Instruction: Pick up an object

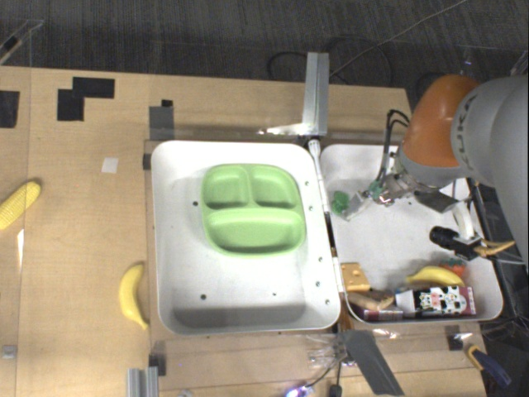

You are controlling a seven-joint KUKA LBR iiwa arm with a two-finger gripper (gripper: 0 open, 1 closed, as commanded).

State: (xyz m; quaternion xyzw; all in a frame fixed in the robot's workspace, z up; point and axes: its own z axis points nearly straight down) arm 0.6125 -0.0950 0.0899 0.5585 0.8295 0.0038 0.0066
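Green object (340, 200) not picked yet — lying low in right bin (364, 255), upper-left part, near the divider wall.
Camera view: gripper (382, 190) w/ jaws down just beside it on the right; can't tell how wide they stand or whether they hold anything. Lift looks undone, so grasp + raise are left. Room: bin middle is bare, but wall sits close on the object's left; banana (436, 276), box (436, 301) crowd the near edge. Left bin (165, 246) has green tray (251, 207).

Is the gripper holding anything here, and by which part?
Cannot be told: the gripper sits low in the right bin beside a small green object.
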